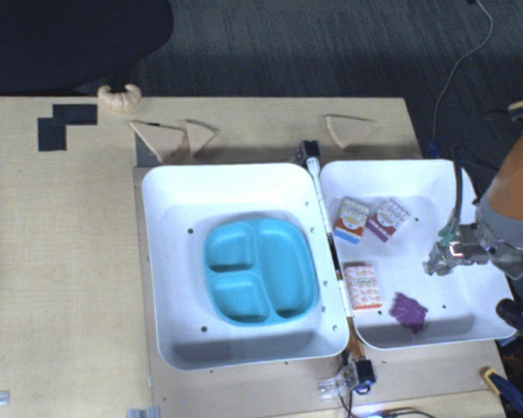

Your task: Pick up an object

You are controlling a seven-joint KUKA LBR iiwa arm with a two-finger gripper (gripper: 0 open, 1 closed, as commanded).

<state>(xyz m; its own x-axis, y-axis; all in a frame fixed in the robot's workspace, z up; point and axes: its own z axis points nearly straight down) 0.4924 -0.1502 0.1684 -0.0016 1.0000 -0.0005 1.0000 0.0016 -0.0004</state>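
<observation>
- The counter (64, 284) is pale wood and carries two shallow white bins side by side.
- The left bin (172, 252) holds a blue divided tray (260, 269) with three compartments, lying flat in the middle of the bin floor.
- The right bin (435, 181) holds four small things.
- A small carton with an orange and blue end (351, 220) lies tilted near the bin's upper left; a small carton with a maroon side (389, 218) lies just beside it on the right, the two close enough that I cannot tell whether they touch.
- A flat white packet with red print (363, 286) lies lower down, along the bin's left wall.
- A purple crumpled piece (409, 310) sits near the bin's front wall, to the right of the packet and apart from it.
- The arm reaches in from the right, its orange band (515, 182) at the frame edge.
- The end effector (445, 255) hangs over the right part of the right bin, well apart from the cartons and near none of them; how far its jaws are spread cannot be made out, and nothing shows between them.
</observation>
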